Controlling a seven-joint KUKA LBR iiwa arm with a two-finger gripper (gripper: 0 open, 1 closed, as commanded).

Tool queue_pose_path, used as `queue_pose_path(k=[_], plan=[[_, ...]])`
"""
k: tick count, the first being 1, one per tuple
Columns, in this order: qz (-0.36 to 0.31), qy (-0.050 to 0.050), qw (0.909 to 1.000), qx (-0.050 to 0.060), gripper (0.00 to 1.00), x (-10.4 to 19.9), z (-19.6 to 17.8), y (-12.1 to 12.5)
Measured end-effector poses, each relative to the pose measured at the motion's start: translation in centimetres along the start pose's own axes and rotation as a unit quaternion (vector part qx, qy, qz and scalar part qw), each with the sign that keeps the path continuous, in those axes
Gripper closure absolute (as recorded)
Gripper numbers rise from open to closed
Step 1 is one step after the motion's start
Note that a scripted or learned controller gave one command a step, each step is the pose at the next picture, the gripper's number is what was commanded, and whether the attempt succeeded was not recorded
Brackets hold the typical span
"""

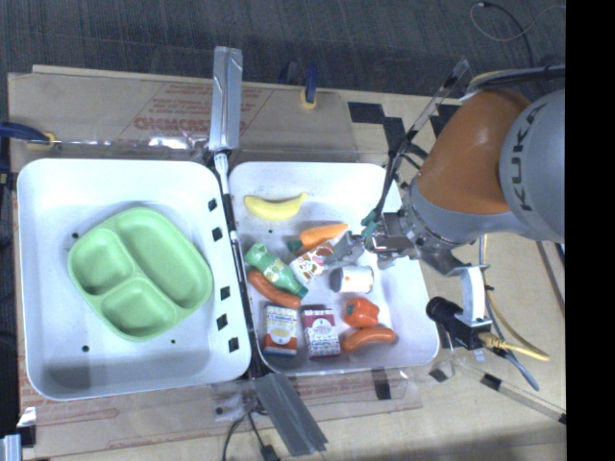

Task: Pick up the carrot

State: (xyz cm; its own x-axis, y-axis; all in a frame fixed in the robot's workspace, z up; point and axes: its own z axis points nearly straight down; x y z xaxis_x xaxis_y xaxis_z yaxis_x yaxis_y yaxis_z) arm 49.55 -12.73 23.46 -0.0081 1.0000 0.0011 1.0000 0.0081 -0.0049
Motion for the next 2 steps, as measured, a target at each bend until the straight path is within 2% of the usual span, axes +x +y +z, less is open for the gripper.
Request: queue_pose_path(k=[1, 2], plan=[[0.0, 0.0, 1.0, 0.0, 0.0, 0.0, 0.0, 0.0], [-0.007, -0.001, 1.0, -0.002, 0.0, -3.1, -2.9, 7.1]])
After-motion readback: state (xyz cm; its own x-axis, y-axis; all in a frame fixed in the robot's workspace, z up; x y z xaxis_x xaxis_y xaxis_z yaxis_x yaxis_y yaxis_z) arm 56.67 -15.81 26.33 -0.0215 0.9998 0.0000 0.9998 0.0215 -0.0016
